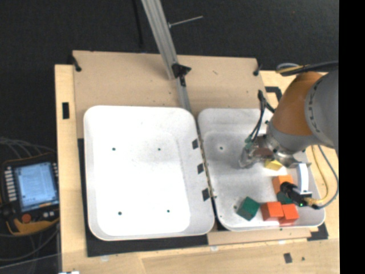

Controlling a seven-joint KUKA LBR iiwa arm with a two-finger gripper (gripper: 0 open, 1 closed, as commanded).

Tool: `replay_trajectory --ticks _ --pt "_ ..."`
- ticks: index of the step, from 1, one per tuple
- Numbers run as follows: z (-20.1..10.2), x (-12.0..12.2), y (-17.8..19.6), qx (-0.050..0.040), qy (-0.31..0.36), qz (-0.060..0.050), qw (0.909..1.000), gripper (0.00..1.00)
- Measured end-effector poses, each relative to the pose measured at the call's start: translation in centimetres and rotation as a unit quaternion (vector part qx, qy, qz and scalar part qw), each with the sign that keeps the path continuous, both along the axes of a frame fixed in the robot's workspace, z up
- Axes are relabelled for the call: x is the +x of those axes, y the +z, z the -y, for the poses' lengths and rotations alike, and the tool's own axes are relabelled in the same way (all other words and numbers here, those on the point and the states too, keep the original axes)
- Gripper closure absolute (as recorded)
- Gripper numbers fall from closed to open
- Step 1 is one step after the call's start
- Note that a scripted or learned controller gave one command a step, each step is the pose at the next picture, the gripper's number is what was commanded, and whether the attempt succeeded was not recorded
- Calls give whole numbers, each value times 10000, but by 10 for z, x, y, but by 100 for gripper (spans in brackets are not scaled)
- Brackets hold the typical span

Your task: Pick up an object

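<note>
In the camera view my gripper (246,158) hangs low over the middle of the right bin (228,131), pointing down at bare bin floor. A green block (247,208) lies near the bin's front edge, below the gripper. Two orange-red blocks (279,211) sit side by side to the right of the green one. A small yellow piece (275,165) lies just right of the gripper, and an orange piece (283,182) lies under the wrist. Nothing shows between the fingers.
The left bin (140,170) is a white tray beside the right one. A metal pole (162,33) slants down from the top to the bins' back edge. A tablet-like pendant (31,187) sits at the far left, off the bench.
</note>
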State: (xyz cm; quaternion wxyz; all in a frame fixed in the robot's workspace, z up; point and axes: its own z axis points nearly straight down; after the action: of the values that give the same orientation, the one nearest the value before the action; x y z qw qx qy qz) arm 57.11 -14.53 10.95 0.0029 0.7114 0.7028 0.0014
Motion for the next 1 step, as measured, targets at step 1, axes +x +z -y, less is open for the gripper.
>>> replay_trajectory --ticks 1 --pt "-7 3 48 4 78 2 10000 100"
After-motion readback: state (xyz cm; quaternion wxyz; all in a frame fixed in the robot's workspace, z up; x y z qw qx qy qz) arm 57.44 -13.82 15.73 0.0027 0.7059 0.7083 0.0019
